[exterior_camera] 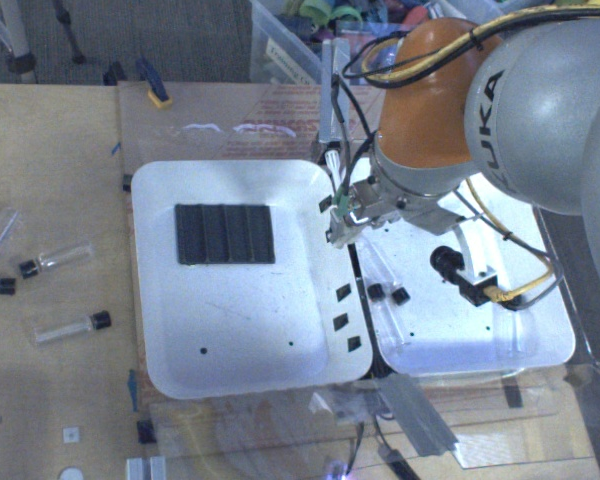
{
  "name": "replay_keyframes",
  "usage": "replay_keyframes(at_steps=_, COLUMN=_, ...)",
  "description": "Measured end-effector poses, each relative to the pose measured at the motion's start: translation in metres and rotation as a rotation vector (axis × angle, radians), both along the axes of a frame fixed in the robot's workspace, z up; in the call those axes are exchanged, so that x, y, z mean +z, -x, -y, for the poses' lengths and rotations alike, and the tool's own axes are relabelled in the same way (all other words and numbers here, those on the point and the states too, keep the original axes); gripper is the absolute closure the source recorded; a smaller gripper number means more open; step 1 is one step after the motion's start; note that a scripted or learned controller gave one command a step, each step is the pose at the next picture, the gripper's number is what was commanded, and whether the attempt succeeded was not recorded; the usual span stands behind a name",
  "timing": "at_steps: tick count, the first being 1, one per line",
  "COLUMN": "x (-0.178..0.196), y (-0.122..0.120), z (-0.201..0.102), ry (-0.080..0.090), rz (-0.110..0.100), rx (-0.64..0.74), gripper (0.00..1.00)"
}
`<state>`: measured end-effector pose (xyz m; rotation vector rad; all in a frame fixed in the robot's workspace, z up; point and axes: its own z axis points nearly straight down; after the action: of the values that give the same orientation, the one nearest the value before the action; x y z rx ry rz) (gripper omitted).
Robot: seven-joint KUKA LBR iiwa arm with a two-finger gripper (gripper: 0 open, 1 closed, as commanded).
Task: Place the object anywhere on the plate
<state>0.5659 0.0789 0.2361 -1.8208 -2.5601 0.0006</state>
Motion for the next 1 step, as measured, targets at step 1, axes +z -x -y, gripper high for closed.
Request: replay_keyframes(at_steps=1, x=-0.0464, y=-0.0378, z=-0.0461, ry=0.001, rz=0.000, rx=-0.366, gripper=1.00)
